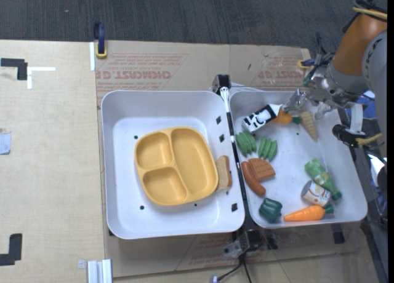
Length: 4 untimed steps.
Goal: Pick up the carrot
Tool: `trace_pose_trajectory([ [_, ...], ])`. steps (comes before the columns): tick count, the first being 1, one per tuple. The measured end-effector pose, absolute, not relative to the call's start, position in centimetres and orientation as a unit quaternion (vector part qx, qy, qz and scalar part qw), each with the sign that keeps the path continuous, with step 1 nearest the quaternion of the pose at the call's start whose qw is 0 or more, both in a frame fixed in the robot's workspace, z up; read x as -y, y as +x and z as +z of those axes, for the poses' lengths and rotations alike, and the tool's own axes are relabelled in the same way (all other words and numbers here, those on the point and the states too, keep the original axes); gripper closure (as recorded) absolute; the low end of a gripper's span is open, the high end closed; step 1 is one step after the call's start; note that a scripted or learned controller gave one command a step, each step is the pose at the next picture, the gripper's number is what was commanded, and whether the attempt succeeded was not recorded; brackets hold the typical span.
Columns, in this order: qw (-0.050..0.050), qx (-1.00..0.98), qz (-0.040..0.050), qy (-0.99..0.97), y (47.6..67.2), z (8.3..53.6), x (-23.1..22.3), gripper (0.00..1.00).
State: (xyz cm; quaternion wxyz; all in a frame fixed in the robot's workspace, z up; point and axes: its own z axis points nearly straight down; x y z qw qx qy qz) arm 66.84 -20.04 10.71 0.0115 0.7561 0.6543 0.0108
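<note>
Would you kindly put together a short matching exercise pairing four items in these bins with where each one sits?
Items:
1. carrot
2. yellow divided plate
3. sausage
4. pincer

Places:
A. middle of the left bin
B. far end of the right bin
C. near edge of the right bin
D. right bin, close to the wall between the bins

Pairs: 1-C, 2-A, 3-D, 4-B
</note>
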Motion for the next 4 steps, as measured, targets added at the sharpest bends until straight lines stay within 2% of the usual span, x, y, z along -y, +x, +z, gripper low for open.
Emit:
trace_pose_trajectory([
  [1, 0.007, -0.631, 0.0136, 0.776, 67.0, 10.7, 21.0, 0.00],
  [2, 0.000, -0.608, -0.0013, 0.794, 61.4, 18.2, 21.2, 0.00],
  [3, 0.000, -0.664, -0.0008, 0.748, 65.4, 9.2, 13.4, 0.00],
  [4, -0.006, -0.664, -0.0071, 0.748, 65.1, 10.0, 13.5, 1.00],
])
